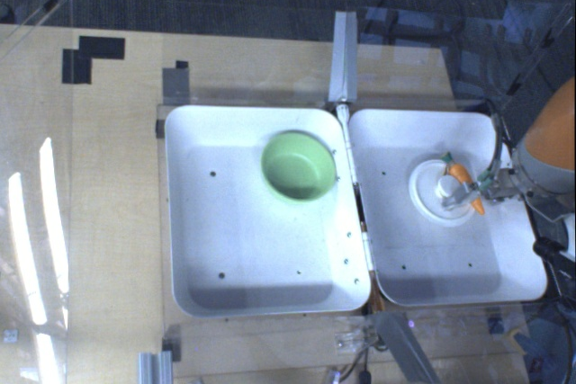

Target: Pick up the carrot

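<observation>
I see the carrot [465, 184] in the right bin [423, 279], lying across the right side of a white plate [430, 193], orange, slanted, its lower end past the plate's rim. My tool [486, 185] sits right at the carrot's right side, touching or nearly so; I cannot tell if its fingers are apart or together, too small and blurred. The arm's orange band [551, 135] is further right of the carrot. Well left of the carrot, a green bowl [299, 165] sits in the left bin [234, 274]. Both bins rest on the table [90, 220].
</observation>
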